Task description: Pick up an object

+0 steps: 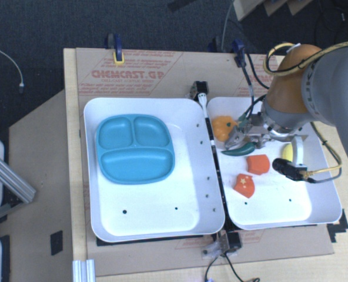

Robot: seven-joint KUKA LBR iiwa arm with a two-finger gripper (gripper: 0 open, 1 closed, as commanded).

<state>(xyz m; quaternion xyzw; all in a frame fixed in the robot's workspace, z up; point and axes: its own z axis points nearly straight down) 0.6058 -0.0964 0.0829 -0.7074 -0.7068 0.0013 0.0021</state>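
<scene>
**Gripper low in the right bin, among the toy food**

Nearest the camera, along the bench's front edge, a small black clamp sits at the seam where the two white bins meet, with a cable trailing off below it. Just behind it, in the right bin, two red-orange pieces lie towards the middle: a wedge-shaped one nearer the front, and a blockier one just behind and to its right. A yellow piece lies near the bin's right side, partly hidden by a white and black fitting on the arm.

The gripper is down in the back-left part of the right bin, close to the wall shared with the left bin. An orange rounded object lies touching or just beside it on its left, and a dark green curved piece sits right under its front side. Whether the fingers are spread or closed, and whether anything is between them, cannot be told from this angle.

The left bin carries a blue divided plate in its back-left half. At the bench's back edge are two blue clamps.
</scene>
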